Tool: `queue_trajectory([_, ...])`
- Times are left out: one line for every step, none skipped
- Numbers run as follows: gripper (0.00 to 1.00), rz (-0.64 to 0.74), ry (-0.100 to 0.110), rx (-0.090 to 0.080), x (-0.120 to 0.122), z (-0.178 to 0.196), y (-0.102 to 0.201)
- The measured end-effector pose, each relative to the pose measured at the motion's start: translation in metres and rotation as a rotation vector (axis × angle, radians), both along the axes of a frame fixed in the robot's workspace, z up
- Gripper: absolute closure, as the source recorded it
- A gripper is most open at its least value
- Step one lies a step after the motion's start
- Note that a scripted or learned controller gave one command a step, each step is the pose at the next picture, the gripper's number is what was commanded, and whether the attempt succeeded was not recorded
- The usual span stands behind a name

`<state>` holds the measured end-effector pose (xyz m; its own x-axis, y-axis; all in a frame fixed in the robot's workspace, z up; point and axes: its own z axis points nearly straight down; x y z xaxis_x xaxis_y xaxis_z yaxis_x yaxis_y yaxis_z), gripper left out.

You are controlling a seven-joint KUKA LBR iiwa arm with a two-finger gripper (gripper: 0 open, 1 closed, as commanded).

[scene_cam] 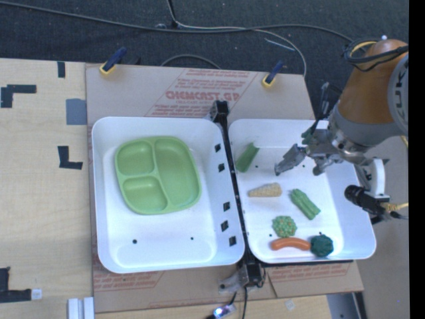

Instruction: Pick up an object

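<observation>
Hand (305, 163) spread open, wrist partly cut off

Arm over rt bin, fingers spread, holding nothing.
Gripper (306, 164) above corn (264, 191) & pickle (305, 203); green tray (157, 175) in lt bin (106, 198).

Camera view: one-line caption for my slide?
Open claw hovers over the right bin of toy food; green plate in the left.
</observation>
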<state>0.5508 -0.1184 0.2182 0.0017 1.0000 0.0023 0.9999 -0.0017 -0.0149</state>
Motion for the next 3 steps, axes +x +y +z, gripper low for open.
queue_trajectory([0.0, 0.003, -0.013, -0.002, 0.003, 0.007, 0.0])
queue_trajectory([0.0, 0.002, -0.008, -0.002, -0.001, -0.041, -0.007])
queue_trajectory([0.0, 0.003, -0.006, -0.001, -0.005, -0.106, -0.003])
